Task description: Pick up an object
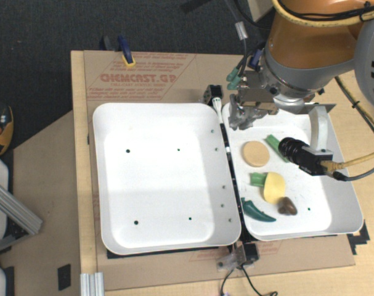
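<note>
1. The gripper (240, 117) hangs low over the far left corner of the right bin (341, 209), close against the wall it shares with the left bin (156, 171). Nothing sits between its fingers that I can make out, and how wide they stand is impossible to read from this angle.
2. Just nearer than the gripper, the tan round disc (256, 153) lies flat on the bin floor, apart from it.
3. Beside the disc, toward the bin's middle, a green stick (273, 144) lies under the black cylindrical fitting (300, 153) that rides on the arm.
4. Toward the near edge sits a cluster: a yellow piece (274, 187) with a green block (258, 179) touching its left side, a dark brown lump (288, 206) just beside it, and a dark green pepper shape (257, 209) near the shared wall.
5. My read: no pick is made yet. Every object rests on the floor of the right bin, so choosing, closing and lifting all remain.
</note>
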Motion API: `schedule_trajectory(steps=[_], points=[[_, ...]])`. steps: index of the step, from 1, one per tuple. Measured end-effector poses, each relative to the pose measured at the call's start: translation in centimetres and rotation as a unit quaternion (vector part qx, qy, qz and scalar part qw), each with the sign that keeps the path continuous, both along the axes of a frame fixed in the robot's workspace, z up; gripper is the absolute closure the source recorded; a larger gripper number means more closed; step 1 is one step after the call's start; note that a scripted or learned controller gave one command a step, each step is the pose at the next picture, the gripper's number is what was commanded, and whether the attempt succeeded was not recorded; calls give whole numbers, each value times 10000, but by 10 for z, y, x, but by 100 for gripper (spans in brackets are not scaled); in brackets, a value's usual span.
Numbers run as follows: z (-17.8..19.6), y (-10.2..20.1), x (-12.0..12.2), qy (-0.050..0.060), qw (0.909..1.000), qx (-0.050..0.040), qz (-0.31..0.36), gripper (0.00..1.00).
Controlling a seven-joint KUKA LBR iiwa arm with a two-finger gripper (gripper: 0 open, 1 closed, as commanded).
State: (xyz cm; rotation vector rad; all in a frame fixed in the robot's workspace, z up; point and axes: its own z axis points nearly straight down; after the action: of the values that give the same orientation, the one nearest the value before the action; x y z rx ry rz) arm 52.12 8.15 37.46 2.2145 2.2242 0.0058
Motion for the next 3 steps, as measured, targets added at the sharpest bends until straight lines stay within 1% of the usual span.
schedule_trajectory(steps=[1,2,3], points=[[-88,-25,-45,89,10000,-11,-41,100],[6,0,-41,-35,10000,12,-4,100],[50,34,-42,-10,10000,9,1,100]])
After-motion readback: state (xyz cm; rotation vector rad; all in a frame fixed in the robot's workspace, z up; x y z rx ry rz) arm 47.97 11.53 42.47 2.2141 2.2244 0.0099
